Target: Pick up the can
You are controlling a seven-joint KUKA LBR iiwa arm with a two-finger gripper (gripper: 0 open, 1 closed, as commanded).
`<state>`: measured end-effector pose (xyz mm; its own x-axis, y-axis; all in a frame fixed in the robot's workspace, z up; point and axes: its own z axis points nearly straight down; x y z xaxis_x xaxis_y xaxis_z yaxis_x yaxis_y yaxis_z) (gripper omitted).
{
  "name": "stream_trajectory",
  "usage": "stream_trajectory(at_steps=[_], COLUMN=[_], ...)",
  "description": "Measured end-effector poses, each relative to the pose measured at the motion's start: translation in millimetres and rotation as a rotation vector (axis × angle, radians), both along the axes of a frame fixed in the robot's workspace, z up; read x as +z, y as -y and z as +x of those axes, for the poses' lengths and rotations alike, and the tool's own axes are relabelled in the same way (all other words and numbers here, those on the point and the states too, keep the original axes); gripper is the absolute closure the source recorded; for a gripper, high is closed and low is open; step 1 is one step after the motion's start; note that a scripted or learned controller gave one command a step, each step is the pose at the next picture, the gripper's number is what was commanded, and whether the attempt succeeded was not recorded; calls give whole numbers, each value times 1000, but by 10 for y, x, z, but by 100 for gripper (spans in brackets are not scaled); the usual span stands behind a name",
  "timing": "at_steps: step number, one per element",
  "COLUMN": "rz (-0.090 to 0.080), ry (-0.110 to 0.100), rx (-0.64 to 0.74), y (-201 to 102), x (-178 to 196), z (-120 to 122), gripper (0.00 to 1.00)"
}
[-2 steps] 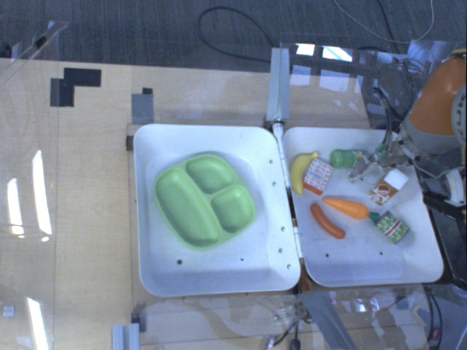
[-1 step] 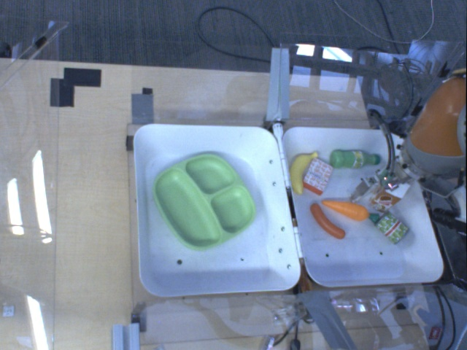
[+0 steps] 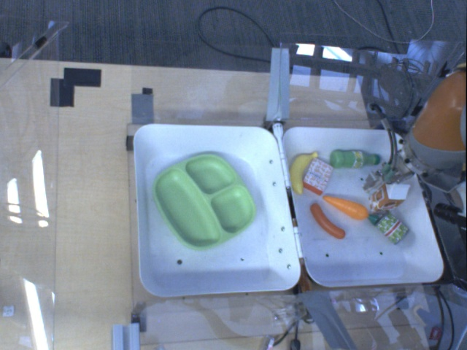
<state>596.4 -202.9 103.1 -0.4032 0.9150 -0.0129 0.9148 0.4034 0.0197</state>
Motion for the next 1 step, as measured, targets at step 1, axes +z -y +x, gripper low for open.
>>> stream_trajectory(at_steps=[1], rz=[0], ry=[0], rx=[0], y=[1], x=[0], z=[-1], gripper=[0])
